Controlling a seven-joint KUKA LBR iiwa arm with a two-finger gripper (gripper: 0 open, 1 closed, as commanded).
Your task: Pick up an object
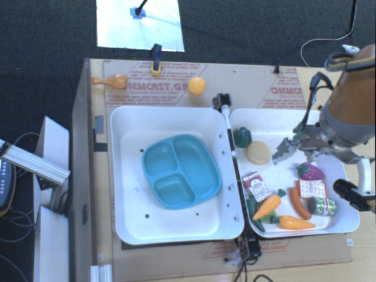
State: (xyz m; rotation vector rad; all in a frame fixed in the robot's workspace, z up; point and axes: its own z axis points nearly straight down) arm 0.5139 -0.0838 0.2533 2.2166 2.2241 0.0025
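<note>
A blue divided plate (181,170) is sat in the left bin (126,134), while toy food is piled in the right bin (276,121). The claw (285,151) is hung slightly open with nothing gripped, just beside a beige cookie (257,153), with carrots (267,206) scattered nearer the front.

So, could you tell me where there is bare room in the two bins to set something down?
The left bin has bare floor all round the blue divided plate, widest along its left wall. In the right bin, the back strip behind the cream disc is free. Its front half is crowded with carrots, packets and the gripper.
</note>
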